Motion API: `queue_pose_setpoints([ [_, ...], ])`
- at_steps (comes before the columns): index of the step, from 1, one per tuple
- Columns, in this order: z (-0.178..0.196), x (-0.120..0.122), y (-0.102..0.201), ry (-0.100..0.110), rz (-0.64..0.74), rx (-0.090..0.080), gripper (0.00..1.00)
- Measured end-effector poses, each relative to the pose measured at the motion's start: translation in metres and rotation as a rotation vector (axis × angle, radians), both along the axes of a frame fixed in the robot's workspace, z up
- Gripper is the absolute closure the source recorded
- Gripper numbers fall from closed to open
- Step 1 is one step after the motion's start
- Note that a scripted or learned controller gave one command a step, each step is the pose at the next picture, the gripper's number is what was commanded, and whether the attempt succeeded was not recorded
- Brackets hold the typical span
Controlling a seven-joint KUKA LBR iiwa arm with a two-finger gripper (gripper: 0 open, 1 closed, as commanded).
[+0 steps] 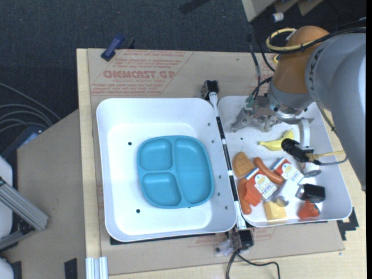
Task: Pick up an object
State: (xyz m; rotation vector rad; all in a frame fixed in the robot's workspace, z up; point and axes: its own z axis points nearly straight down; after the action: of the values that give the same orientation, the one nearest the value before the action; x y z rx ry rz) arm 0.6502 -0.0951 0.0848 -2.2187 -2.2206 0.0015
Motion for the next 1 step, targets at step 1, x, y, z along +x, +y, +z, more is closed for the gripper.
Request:
queue_pose_setpoints([
  [1, 0.0001, 0.0165, 0.0036, -0.004, 0.000, -0.001, 0.00],
])
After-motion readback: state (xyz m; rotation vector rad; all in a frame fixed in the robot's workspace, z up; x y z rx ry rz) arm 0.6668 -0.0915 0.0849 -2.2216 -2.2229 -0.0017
